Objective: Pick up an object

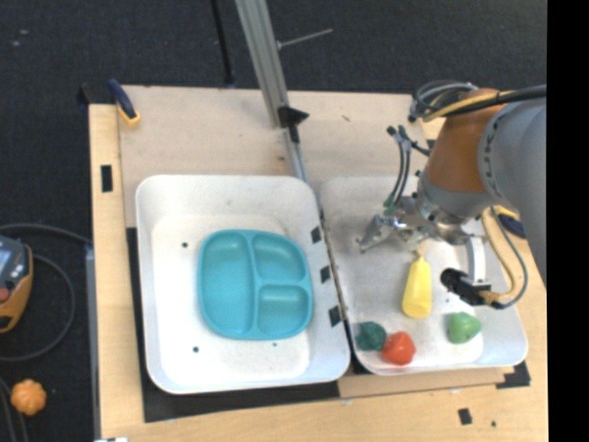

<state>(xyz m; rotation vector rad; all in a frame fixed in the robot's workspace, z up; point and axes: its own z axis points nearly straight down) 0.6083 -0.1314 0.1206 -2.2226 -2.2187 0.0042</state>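
We had the gripper (416, 231) over the right bin (354, 201), wrist blocking the view, so jaw state was not readable. Nearest target was the yellow object (417, 287), just toward the bin's near edge from it, long axis probably running away from the camera.

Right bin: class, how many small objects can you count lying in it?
4. A yellow bottle lies mid-bin; a dark green piece and a red one sit at the near edge; a light green piece is toward the right. The arm may hide more.
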